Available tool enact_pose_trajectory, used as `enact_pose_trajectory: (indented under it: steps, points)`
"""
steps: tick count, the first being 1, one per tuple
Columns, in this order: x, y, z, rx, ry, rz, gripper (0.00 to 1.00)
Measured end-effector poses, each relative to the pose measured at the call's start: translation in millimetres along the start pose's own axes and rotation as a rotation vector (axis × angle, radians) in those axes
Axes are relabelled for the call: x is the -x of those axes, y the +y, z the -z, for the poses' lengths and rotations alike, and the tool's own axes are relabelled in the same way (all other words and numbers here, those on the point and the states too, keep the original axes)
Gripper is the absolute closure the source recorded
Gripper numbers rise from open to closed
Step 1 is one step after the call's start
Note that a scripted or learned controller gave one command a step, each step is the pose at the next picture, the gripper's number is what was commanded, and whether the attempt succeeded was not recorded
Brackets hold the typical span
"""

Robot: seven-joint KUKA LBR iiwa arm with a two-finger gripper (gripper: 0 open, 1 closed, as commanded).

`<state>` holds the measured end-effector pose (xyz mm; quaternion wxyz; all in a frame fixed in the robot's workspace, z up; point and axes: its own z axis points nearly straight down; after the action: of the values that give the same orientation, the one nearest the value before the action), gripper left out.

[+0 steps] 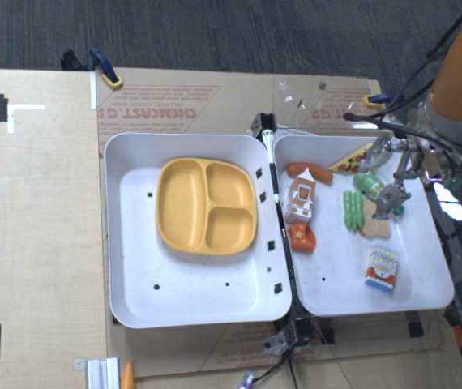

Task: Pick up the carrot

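1. 2 white bins sit side by side; the left bin bears a yellow divided plate, and the right bin bears the food items
2. The carrot lies near the right bin's upper left corner, an orange-red stick running left to right, just above a small white and orange carton and well clear of a red tomato-like piece lower down
3. The gripper hangs over the right part of that bin, above a slice of bread and beside a green bean pod and a green bottle-like item; I cannot tell whether it is spread or pressed together, and nothing shows pinched in it
4. The reach looks not yet begun, since gripper and carrot are well apart
5. To do it well, I judge the arm should travel left across the bin, staying high over the carton, then turn the wrist so the jaws close across the carrot's narrow width
6. Descend over the carrot's middle, because the bin wall stands close on its left and the carton just below leaves little room
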<state>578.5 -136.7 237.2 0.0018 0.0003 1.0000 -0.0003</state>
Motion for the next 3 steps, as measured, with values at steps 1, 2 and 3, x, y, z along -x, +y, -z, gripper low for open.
enact_pose_trajectory:
  steps: [1,2,3]
  points:
    - [57.6,39.4,-86.6,-0.001,0.000,-0.384,0.00]
    - [47.8,111.2,-44.7,-0.001,-0.001,-0.601,0.00]
    - [72.6,169.2,-45.2,-0.002,0.000,-0.834,0.00]
